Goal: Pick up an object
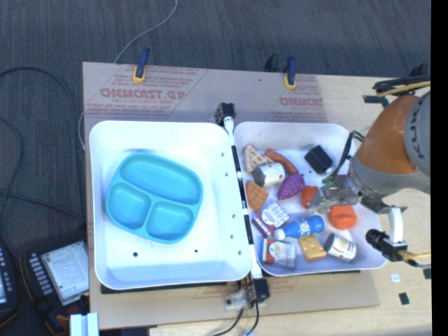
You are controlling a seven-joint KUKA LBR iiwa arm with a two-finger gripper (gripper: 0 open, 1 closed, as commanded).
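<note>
Gripper (327,196) is lowered into right bin (294,128) among small toys, beside orange piece (342,218). Finger state cannot be told. Blue tray (154,197) is seen in left bin (105,257).

Arm (402,145) cut off (right edge)

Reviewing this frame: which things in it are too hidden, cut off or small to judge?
- Gripper, camera view: the fingertips are too small and too tangled with the toys to tell open from shut, or whether anything sits between them.
- Arm: cut off by the right edge.
- Red toy: partly covered by the gripper; shape unclear.
- Small packets at the right bin's near edge: labels too small to read.
</note>
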